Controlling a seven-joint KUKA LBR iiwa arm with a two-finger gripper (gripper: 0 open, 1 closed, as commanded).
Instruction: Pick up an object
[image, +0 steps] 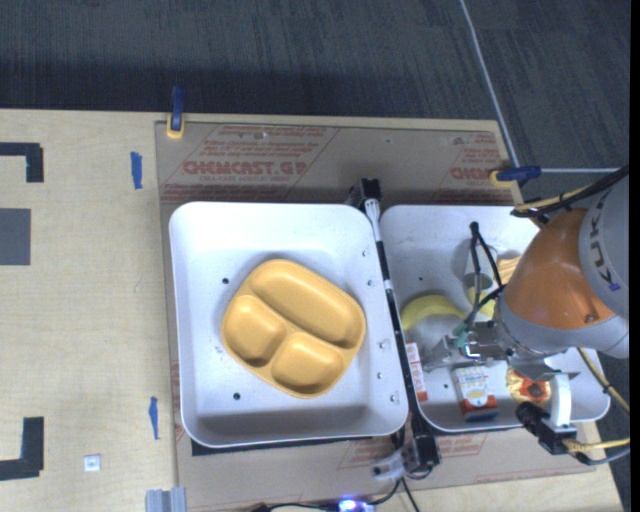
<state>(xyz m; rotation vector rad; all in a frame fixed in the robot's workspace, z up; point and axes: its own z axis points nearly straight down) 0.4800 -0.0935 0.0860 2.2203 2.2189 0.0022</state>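
Observation:
In the right bin (428, 228) lie a round yellow object (430, 310), a small white packet with a red label (475, 388) and a shiny gold item (524, 384), partly hidden. The arm's orange band (555, 280) hangs over this bin. My gripper (470, 346) is low in the bin, just right of the yellow object and above the packet. The wrist and cables cover most of it.
The left bin (200, 235) holds a large yellow three-compartment tray (290, 325). A black divider (385, 290) runs between the bins. Cables and a white fitting (560, 400) trail at the right bin's front right corner.

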